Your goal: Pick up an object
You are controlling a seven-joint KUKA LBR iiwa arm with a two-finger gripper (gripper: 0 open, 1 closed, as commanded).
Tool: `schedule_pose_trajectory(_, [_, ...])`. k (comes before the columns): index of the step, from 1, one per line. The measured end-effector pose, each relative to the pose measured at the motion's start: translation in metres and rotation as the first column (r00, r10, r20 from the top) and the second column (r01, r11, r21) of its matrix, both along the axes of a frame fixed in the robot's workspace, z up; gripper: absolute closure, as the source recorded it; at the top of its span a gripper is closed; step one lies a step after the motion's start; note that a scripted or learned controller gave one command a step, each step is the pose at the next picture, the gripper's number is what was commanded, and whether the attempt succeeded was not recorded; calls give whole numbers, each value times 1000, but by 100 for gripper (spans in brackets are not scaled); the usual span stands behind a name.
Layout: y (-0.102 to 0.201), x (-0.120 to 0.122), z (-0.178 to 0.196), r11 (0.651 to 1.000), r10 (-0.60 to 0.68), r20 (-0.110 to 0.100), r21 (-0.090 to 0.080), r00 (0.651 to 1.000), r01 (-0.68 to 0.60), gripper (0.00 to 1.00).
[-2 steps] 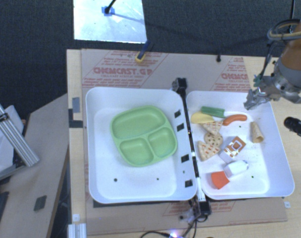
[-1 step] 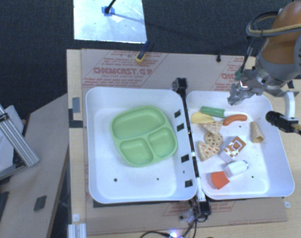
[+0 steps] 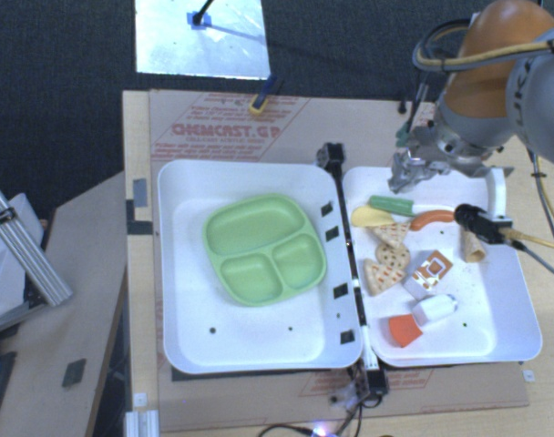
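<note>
Reaching in from the right, the grey arm hangs its pincer point(image 3: 403, 176) just above the green stick-shaped toy point(image 3: 390, 205) at the right white bin's point(image 3: 509, 330) far edge, finger spread unclear.

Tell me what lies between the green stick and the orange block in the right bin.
In the camera view, between the green stick and the orange block lie a yellow piece and two waffle-patterned wedges.

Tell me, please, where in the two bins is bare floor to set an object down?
Left bin: bare floor around the green tray, widest on its left and along the near wall. Right bin: a bare patch at the near right corner, beyond the white block. Its far and left parts are crowded, under the gripper.
</note>
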State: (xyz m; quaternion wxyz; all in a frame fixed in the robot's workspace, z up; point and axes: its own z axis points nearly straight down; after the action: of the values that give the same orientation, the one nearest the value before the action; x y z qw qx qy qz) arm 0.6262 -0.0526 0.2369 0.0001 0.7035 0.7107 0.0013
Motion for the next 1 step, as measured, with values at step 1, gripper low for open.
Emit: schedule_pose_trajectory(1, [46, 11, -12, 1000, -1, 0, 0, 1000, 1, 100])
